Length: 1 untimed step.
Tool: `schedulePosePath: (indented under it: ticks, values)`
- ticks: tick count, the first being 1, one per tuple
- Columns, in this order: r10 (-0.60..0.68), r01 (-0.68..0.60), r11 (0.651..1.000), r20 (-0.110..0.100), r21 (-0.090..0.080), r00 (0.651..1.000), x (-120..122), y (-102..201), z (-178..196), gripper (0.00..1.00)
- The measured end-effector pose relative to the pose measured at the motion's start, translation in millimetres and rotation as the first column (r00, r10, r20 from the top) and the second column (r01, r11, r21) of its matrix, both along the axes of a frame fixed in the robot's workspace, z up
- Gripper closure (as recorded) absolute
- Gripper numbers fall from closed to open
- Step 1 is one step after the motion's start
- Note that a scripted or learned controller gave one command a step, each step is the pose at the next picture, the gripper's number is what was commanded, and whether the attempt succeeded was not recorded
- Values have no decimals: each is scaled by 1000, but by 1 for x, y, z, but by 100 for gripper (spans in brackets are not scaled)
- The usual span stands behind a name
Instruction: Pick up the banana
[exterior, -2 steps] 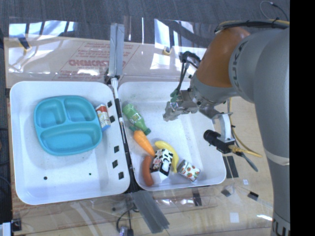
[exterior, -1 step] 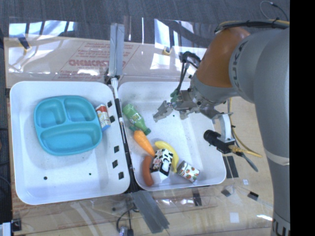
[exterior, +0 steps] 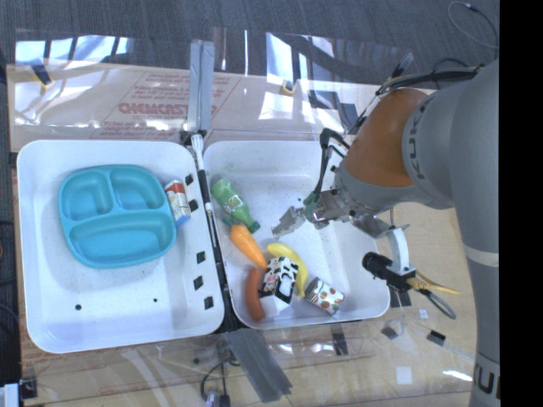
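Observation:
The yellow banana (exterior: 284,253) lies in the right bin (exterior: 280,164), partly under a black-and-white cow-patterned item (exterior: 281,278). My gripper (exterior: 288,221) hangs just above and slightly left of the banana, reaching in from the right. Its grey fingers point down-left toward the bin floor, with nothing seen between them. An orange carrot (exterior: 247,245) lies to the left of the banana.
In the right bin also lie a green bottle (exterior: 231,202), a red-brown sausage (exterior: 255,294) and a small can (exterior: 323,295). The left bin (exterior: 51,312) holds a blue divided plate (exterior: 114,214) and a small can (exterior: 177,201) by the divider.

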State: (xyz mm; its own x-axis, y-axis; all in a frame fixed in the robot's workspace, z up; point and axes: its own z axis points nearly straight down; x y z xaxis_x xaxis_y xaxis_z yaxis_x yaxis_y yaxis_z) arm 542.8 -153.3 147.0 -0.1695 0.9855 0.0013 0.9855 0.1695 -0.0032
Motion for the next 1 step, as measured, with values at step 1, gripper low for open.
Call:
schedulePosePath:
  ticks: [1]
  values:
    - [-34, 34, 999, 0, 0, 999, -13, -45, -26, 0]
